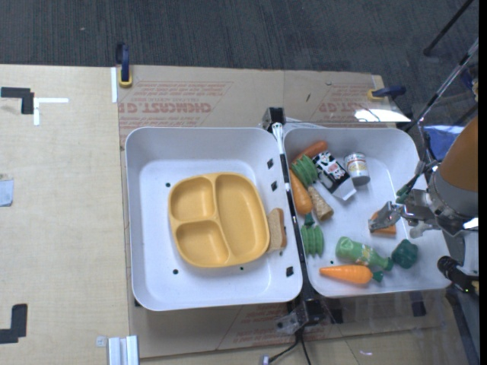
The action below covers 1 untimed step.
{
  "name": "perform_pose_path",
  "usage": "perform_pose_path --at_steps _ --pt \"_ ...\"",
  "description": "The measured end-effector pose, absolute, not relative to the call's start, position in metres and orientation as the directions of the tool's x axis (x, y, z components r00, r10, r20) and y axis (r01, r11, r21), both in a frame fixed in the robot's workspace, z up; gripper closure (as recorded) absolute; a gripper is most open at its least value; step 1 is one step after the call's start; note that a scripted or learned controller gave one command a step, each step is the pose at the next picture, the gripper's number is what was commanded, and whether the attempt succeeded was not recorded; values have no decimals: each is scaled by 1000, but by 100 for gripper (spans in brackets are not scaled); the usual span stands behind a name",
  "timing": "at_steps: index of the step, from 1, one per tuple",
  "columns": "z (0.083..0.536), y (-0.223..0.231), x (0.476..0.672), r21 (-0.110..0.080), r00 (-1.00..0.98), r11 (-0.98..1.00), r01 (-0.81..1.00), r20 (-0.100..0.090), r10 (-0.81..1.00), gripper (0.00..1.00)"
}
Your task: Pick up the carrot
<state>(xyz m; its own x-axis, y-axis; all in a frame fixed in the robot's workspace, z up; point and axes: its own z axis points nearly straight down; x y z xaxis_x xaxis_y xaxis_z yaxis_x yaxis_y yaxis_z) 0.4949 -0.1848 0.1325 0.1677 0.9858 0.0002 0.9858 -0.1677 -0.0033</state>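
camera view: carrot lengthwise left-right

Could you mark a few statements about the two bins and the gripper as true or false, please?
1. The yellow divided plate lies in the left bin. True.
2. A carrot lies near the front edge of the right bin. True.
3. The gripper holds that carrot. False: the gripper is over the right side of the right bin, apart from the carrot at the front.
4. The small can sits on the plate. False: it is in the right bin, near the back.
5. A slice of bread rests against the plate's right edge. True.
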Motion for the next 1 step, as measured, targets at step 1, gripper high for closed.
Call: perform_pose_path --at_steps 1 --pt "91 -206 535 -9 262 -261 965 12 965 0"
